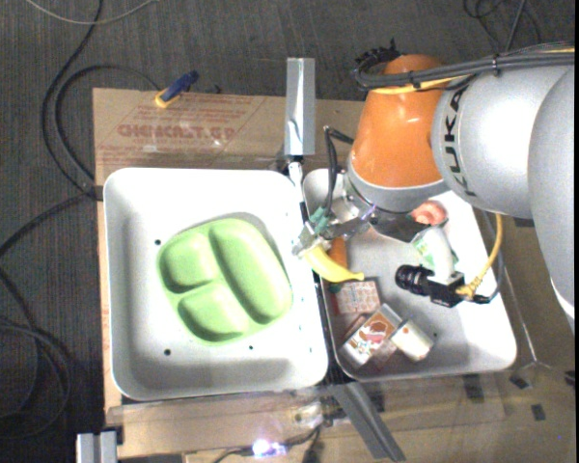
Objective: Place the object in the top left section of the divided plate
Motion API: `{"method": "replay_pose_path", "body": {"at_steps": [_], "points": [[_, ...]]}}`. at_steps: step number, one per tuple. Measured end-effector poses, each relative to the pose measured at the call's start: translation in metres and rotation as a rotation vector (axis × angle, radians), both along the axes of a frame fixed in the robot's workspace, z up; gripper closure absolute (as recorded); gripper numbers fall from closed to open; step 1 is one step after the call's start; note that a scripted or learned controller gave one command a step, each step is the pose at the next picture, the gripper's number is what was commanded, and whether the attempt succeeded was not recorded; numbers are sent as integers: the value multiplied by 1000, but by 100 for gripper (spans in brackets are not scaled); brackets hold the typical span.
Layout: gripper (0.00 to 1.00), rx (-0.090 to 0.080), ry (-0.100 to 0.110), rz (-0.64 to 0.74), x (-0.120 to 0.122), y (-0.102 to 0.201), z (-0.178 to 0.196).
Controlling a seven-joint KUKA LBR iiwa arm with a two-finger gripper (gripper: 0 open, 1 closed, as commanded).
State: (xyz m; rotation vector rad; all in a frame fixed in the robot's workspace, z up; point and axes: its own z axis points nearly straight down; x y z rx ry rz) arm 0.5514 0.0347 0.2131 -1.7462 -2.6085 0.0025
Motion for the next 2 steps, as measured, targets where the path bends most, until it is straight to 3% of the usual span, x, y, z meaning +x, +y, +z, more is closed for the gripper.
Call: {"method": "replay_pose_path", "body": {"at_steps": [1, 2], "points": [[100, 0, 1, 130, 3, 64, -18], [100, 1, -1, 210, 18, 110, 30]]}}
